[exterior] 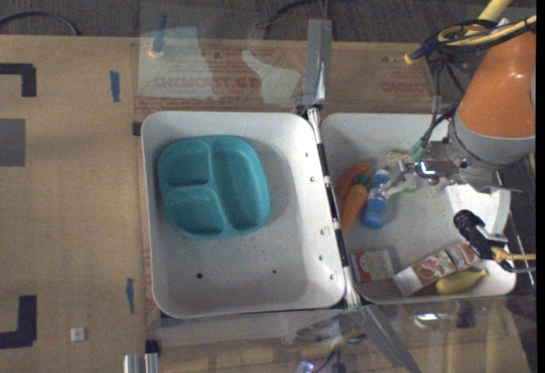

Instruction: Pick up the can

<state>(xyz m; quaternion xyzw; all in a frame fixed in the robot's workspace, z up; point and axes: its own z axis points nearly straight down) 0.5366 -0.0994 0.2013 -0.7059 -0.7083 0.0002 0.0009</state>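
Note:
A small can [375, 263] with a red and white label lies on its side near the front left corner of the right bin [400, 134]. My gripper [398, 180] hangs over the middle of that bin, well behind the can and apart from it. It is right beside the top of a blue bottle [374, 208]. The grey wrist and the orange band [507, 80] rise to the right of it.
An orange carrot [353, 204] and a red piece [352, 175] lie left of the bottle. A juice carton [437, 266] and a banana [461, 281] sit at the front right. The left bin [247, 278] holds a teal divided plate [214, 184].

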